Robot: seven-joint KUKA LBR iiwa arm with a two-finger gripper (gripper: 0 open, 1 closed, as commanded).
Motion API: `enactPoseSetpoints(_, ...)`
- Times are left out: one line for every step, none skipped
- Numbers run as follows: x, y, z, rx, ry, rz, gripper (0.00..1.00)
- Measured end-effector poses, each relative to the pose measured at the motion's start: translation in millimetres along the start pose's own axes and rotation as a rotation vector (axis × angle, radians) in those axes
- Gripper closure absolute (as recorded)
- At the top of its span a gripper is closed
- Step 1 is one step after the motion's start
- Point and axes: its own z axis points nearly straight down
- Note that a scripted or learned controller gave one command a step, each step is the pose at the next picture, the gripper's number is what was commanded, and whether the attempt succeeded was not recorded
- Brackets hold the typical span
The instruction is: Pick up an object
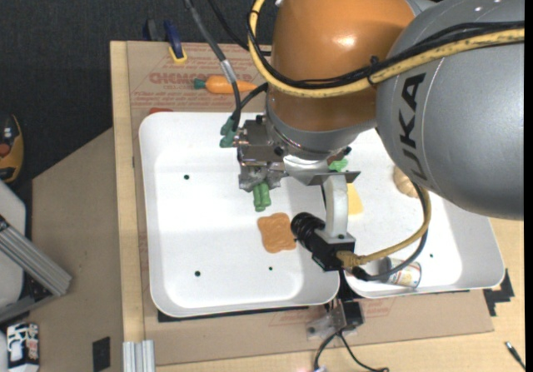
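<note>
brown bench (133, 195), two white bins (191, 229), perhaps an orange carrot (218, 85)

Single fixed cam above the bench (133, 195), tilted down at a slant. Left bin (179, 220) is fully in frame; right bin (466, 266) is mostly behind the arm (433, 96), which enters from frame right, sits close to the lens and blocks the upper right.

Waffle piece (275, 233) in left bin (179, 220), below gripper (260, 187).
</note>
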Motion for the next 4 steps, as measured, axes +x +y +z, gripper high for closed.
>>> enactPoseSetpoints(3.4,1.6,-85.7,-0.009,0.003,0.003,1.0)
enactPoseSetpoints(33.6,1.0,-112.9,-0.004,0.001,0.001,1.0)
enactPoseSetpoints(31.8,1.2,-208.8,-0.011,0.004,0.003,1.0)
enactPoseSetpoints(32.3,0.7,-203.0,0.002,-0.002,0.003,1.0)
